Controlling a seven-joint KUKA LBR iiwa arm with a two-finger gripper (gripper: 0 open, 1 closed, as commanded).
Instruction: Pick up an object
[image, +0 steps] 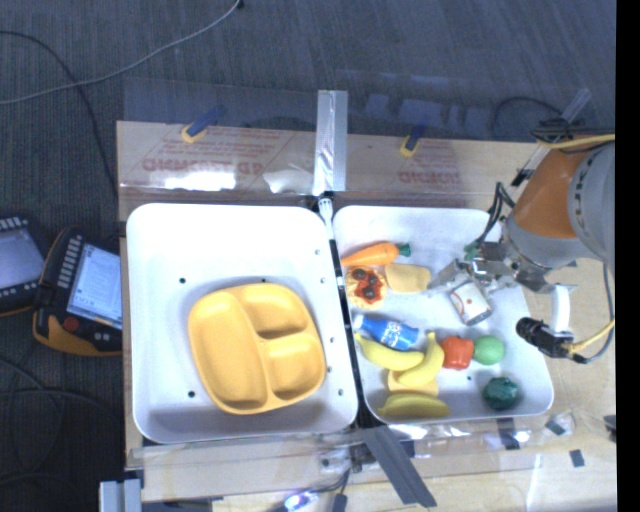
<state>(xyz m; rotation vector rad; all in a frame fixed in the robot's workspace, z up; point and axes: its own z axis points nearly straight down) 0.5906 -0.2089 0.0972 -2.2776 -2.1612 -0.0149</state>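
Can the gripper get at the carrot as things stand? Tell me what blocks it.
Probably yes. The carrot lies uncovered at the right bin's upper left, the gripper hangs over that same bin, and only bare floor lies between them.

Two bins side by side, touching along the middle divider. Left bin (160, 240): sectioned tray (257, 346) near its centre, slightly toward 5 o'clock. Right bin (440, 222): carrot (368, 254) at 10 o'clock, pizza slice (366, 286) just below it, bottle (391, 332) under that. Bananas (416, 368) around 7 o'clock. Tomato (456, 352) and lime (489, 349) side by side at 4 o'clock, broccoli (501, 391) at 5. My gripper (468, 285) hangs over the bin's centre, arm (560, 210) coming in from 2 o'clock.
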